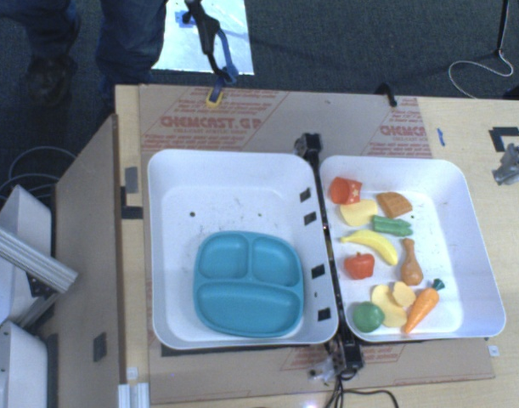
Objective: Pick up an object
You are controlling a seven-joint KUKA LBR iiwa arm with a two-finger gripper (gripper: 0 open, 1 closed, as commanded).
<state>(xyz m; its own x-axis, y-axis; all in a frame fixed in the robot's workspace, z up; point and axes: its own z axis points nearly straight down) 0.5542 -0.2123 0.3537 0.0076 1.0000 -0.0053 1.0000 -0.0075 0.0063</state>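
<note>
At right edge, grey metal hand (513,163) is seen over counter (242,113); grip state can't be told. Two white bins, one blue divided plastic tray (247,282), ten toy foods counted.

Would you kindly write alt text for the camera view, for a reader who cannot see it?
Two white bins sit side by side: the left bin holds a blue divided tray, the right bin toy foods including a banana and carrot. The end effector is at the right edge.

Worktop (89,228), tan, under printed cardboard sheet (267,116). Two white bins on sheet: left bin (170,185) at 9 o'clock, right bin (471,219) at 3 o'clock, seemingly touching.
</note>
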